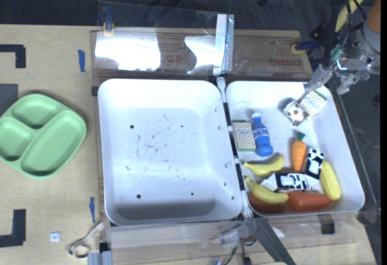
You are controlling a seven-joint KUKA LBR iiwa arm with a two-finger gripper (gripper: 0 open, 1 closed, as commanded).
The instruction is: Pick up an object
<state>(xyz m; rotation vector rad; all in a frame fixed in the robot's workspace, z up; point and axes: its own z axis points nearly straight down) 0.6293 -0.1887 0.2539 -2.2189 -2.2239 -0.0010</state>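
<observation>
Hand (325, 81) at right bin's (347, 130) top right corner, fingers closed on patterned packet (305, 106), packet hanging over the bin, carrot (299, 155), bananas (266, 166), blue bottle (261, 135) below it.

Toys (290, 164) in right bin (347, 137)

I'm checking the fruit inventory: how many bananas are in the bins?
2. One banana lies mid right bin, below the blue bottle; the other sits nearer the front edge. More may hide underneath.
</observation>
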